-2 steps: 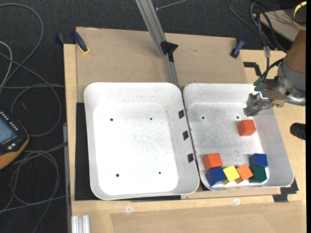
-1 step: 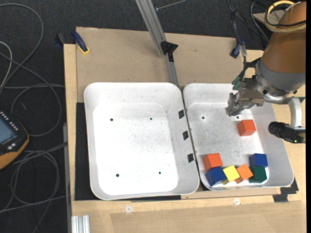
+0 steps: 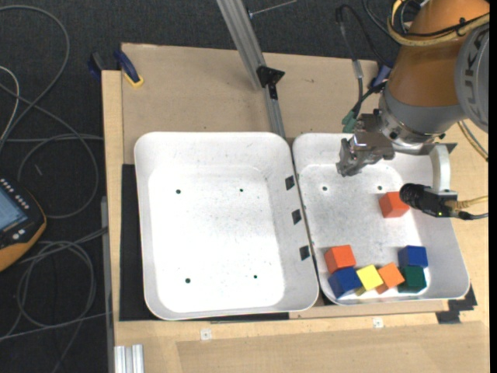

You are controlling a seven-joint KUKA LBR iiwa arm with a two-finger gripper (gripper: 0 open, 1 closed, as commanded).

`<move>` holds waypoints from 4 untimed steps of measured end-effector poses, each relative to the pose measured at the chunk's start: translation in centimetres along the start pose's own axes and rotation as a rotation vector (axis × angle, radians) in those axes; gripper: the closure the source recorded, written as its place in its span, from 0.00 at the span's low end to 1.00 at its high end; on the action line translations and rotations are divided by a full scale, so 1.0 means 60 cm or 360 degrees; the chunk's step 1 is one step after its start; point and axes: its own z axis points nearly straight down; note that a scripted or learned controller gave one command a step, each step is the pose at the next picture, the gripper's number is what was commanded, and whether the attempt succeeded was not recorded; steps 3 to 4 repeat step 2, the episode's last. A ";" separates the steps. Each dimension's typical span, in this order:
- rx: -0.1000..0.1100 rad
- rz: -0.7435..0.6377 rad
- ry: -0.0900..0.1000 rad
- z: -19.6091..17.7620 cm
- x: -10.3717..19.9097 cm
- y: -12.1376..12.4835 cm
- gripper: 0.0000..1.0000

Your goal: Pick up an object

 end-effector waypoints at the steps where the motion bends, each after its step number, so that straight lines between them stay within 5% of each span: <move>1: 0.0003 -0.0001 0.0001 0.023 0.088 0.020 1.00; 2: 0.0000 -0.0001 0.0001 0.041 0.164 0.070 1.00; 4: 0.0000 -0.0001 0.0001 0.041 0.164 0.070 1.00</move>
